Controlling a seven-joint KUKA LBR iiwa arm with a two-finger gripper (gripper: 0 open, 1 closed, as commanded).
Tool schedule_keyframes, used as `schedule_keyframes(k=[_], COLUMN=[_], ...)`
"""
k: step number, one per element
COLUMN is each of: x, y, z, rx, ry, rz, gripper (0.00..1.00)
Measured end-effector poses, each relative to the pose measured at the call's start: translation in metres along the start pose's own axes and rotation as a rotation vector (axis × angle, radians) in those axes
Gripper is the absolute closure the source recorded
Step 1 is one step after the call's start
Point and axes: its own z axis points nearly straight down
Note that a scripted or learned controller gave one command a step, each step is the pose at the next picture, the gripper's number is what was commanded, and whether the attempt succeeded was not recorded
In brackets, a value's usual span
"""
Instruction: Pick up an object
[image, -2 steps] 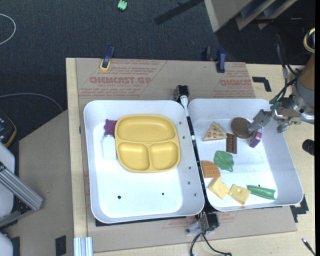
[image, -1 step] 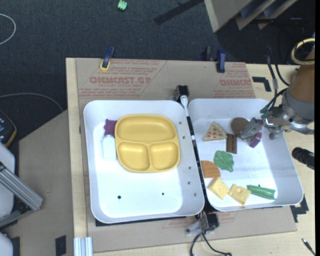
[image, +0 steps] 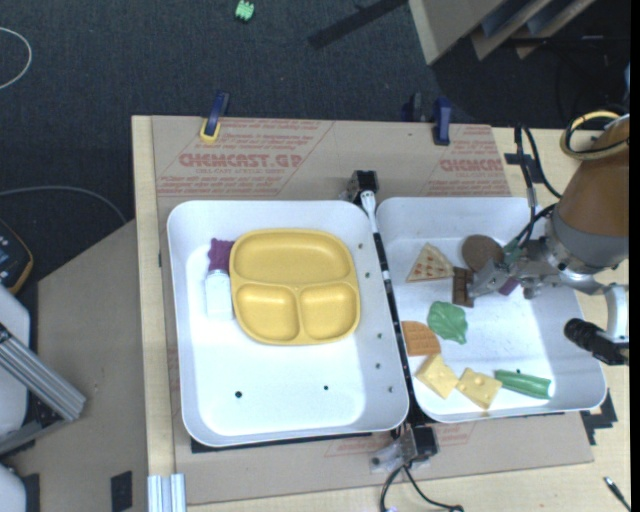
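Nothing is lifted yet: the end effector (image: 478, 278) sits low in the right bin (image: 570, 390) among toy food, grip state unclear.

A brown bench board (image: 300, 150) printed with red lettering is held by a yellow clamp (image: 212, 122) and a blue clamp (image: 441, 120). Dark carpet (image: 100, 60) surrounds it, with a small green scrap (image: 245, 11) lying there.

I see my arm (image: 600, 215) reaching in from the right, its orange band above the grey wrist. The wrist angles down and leftward, and the claw (image: 478, 283) sits low at its end.
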Motion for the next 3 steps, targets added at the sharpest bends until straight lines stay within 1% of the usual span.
schedule_keyframes(k=[1, 2, 3], x=[0.001, 0.000, -0.006], y=[0.000, 0.002, 0.012], z=[0.050, 0.037, -0.015], rx=[-0.005, -0.010, -0.014], ry=[-0.001, -0.004, -0.006], rz=[0.001, 0.001, -0.001], gripper=[0.00, 1.00, 1.00])
